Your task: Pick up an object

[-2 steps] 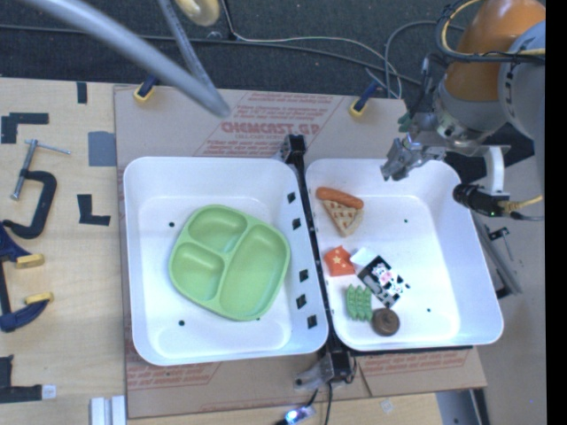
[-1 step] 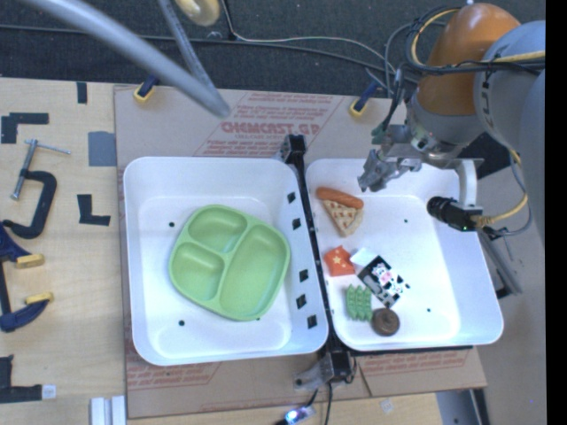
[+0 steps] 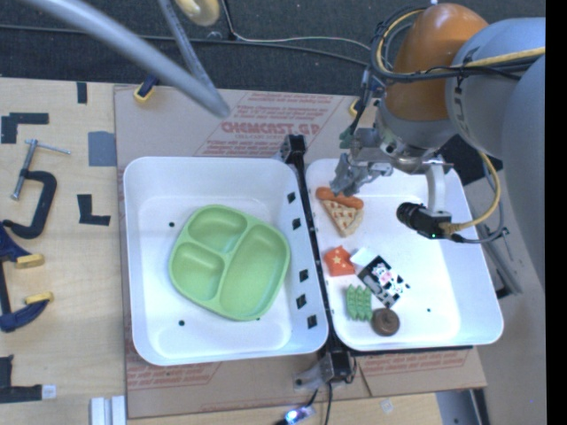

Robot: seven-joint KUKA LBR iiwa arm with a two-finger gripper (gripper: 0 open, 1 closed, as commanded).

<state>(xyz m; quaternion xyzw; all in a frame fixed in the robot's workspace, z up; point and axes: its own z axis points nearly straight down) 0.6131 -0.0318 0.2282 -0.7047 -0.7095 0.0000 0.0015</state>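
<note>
My gripper (image 3: 347,184) is low in the right bin (image 3: 461,273), near its far left corner, with the fingertips right at the top edge of a toy pizza slice (image 3: 342,212). Nothing shows gripped between them. Nearer the front lie a small red piece (image 3: 338,260), a black-and-white cow-patterned block (image 3: 383,280), a green ridged toy (image 3: 358,302) and a brown round piece (image 3: 384,323). The arm's orange band (image 3: 434,51) rises above the wrist at the upper right.
The left bin (image 3: 151,237) holds a green divided plate (image 3: 230,261). A black divider with clips (image 3: 306,237) runs between the bins. A black cable plug (image 3: 421,218) hangs over the right bin. Clamps (image 3: 31,202) lie on the bench at left.
</note>
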